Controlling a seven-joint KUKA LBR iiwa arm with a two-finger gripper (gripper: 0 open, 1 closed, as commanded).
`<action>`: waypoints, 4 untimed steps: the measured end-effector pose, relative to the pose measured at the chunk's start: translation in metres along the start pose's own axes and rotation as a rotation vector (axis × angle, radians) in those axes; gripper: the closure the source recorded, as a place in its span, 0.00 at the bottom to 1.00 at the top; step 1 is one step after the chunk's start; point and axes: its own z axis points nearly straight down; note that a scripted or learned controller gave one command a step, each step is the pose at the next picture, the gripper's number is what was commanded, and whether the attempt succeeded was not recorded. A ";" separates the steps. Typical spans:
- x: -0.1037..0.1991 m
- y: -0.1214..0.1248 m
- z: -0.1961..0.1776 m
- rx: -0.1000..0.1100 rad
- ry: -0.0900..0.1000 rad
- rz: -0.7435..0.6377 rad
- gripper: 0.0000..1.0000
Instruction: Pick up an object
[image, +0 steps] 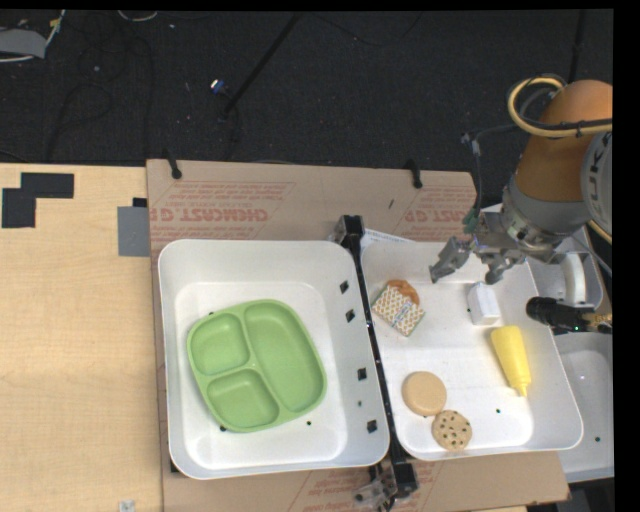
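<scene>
We see two white bins side by side. The left bin (200, 270) holds a green plate (256, 364) with three parts. In the right bin (560, 425), the gripper (472, 260) hangs at 12 o'clock, its fingers apart with nothing between them. A yellow bottle (511, 358) lies at 3 o'clock. A snack packet (397, 307) sits at 10 o'clock. A tan disc (425, 392) and a chip cookie (452, 431) lie at 6 o'clock. A small white block (484, 303) rests just under the gripper.

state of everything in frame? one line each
gripper: jaws open, nothing between them, above the right bin's far edge
green plate: flat in left bin
snack packet: lying flat, right bin
white block: lying, right bin
yellow bottle: on its side
tan disc: flat
chip cookie: flat
</scene>
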 end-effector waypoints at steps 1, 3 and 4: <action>0.000 0.003 -0.008 -0.012 -0.001 -0.002 0.00; 0.001 0.009 0.103 -0.009 0.000 -0.002 0.00; 0.004 0.012 0.117 -0.014 0.006 -0.005 0.00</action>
